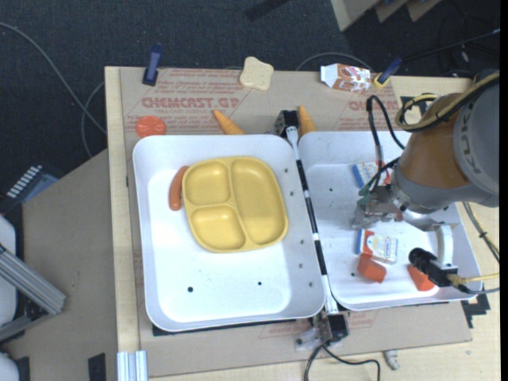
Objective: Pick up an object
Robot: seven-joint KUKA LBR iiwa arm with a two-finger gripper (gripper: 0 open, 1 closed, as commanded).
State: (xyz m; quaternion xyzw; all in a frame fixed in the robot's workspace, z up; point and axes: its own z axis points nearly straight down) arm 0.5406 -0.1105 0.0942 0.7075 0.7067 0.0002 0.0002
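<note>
My gripper (371, 215) is low in the right bin (333, 173), just above a white and orange carton (382, 248). A red-orange lump (371, 270) lies in front of that carton, and an orange piece (421, 279) sits near the bin's front right corner. A small white, blue and red packet (366, 171) lies behind the gripper, partly hidden by the wrist. In the left bin (230, 292), a yellow divided plate (235, 203) has a red sausage (175, 189) beside its left edge.
On the bench behind the bins lie a bread slice (256, 73), a carrot (228, 123), an orange disc (149, 125), a blue clip (152, 63) and a crumpled packet (347, 76). A divider rail (308, 213) runs between the bins.
</note>
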